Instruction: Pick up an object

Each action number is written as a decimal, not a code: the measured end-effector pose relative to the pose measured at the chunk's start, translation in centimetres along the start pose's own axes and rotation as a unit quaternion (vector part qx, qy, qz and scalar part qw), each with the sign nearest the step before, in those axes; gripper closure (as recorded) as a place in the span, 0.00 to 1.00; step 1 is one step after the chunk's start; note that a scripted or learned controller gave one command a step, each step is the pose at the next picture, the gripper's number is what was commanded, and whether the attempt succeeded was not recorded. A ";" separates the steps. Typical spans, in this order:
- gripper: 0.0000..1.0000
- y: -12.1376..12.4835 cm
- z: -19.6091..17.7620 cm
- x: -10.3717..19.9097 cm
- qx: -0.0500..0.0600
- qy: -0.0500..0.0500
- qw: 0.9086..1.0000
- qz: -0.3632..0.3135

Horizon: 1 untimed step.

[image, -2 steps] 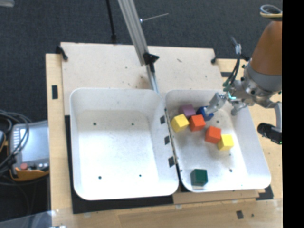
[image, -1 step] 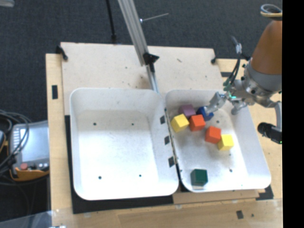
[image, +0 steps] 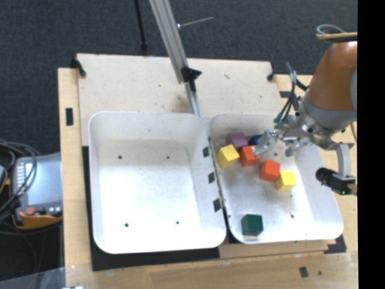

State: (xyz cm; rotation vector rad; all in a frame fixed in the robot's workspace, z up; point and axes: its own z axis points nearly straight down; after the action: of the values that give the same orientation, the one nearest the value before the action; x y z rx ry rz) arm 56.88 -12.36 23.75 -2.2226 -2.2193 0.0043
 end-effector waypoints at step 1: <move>0.00 -0.6 4.5 -0.5 0.001 0.000 1.000 0.000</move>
State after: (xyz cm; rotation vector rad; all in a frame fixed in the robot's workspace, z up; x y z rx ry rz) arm 56.26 -12.82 19.29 -2.2217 -2.2181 0.0057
